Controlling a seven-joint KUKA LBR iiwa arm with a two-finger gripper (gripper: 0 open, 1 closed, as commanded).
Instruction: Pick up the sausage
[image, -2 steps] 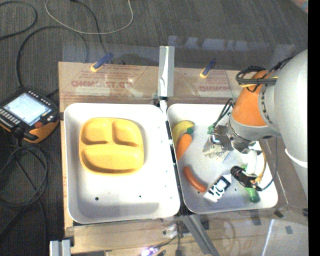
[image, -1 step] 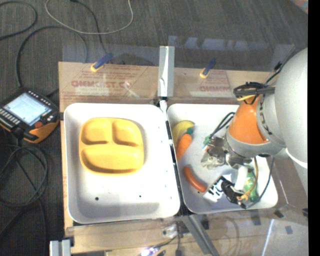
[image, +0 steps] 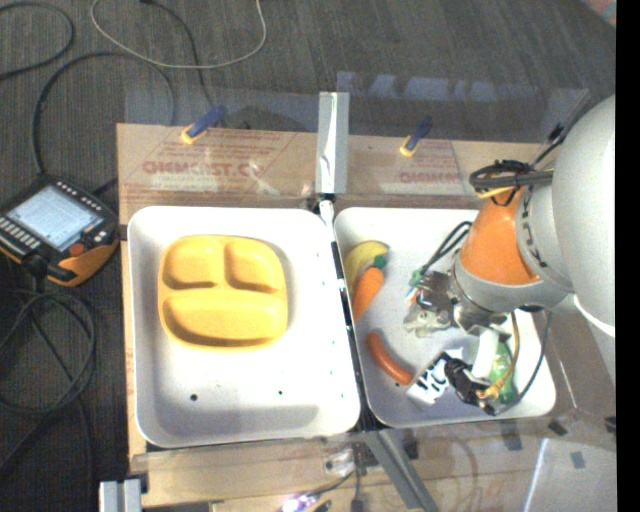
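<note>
Low-left in the right bin (image: 405, 228), approx 7 o'clock of its floor, lies the sausage (image: 390, 358): reddish-brown, set diagonally, upper end toward 10 o'clock, lower end toward 4 o'clock. Gripper (image: 432, 305) hangs over mid-bin, w/ the sausage at its 7 o'clock, near but apart. Can't tell whether the gripper is open or closed; nothing seen held in it. Carrot (image: 367, 290) sits at 9 o'clock of the gripper, just above the sausage's upper end, green top pointing to 1 o'clock. Banana (image: 364, 257) is just beside the carrot at 12 o'clock, against the bin's left wall. Left bin (image: 230, 400) holds a yellow divided tray (image: 225, 290), well apart from the rest.
</note>
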